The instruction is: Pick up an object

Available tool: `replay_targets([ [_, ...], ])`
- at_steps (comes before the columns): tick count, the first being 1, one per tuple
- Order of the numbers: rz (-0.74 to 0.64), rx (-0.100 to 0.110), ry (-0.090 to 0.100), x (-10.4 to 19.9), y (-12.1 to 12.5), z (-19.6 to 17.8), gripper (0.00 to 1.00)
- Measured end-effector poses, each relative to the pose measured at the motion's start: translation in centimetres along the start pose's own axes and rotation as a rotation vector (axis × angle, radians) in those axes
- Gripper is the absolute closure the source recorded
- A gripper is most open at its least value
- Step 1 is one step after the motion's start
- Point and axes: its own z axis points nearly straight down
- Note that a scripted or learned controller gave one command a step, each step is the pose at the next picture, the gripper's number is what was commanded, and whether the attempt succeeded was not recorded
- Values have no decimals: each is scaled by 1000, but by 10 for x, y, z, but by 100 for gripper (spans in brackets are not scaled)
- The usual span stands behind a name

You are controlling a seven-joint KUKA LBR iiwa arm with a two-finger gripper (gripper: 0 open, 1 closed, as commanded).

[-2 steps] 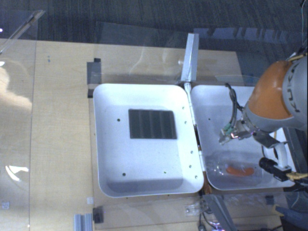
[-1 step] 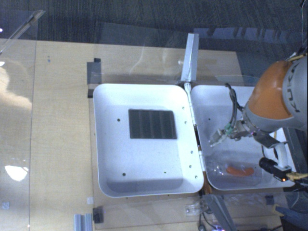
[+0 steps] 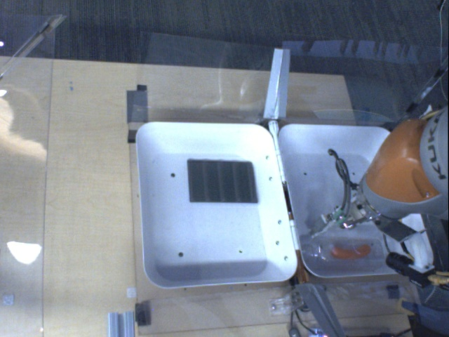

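A grey arm (image 3: pixel 414 167) with an orange band reaches from the right over the right bin (image 3: pixel 309 153) on a wooden desk (image 3: pixel 77 188). Its gripper (image 3: pixel 344 220) hangs low near the bin's front; whether it is open or closed cannot be told. A small orange-red object (image 3: pixel 349 252) lies on the bin floor just in front of the gripper, apart from it. The left bin (image 3: pixel 158 209) has a dark ribbed panel (image 3: pixel 222 181) set in its floor.

White bins (image 3: pixel 158 188), orange-banded grey arm (image 3: pixel 400 170), orange object (image 3: pixel 349 252)
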Motion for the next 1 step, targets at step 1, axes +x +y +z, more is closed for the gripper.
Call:
replay_targets([
  [1,111,-9,-3,-3,53,17,0],
])
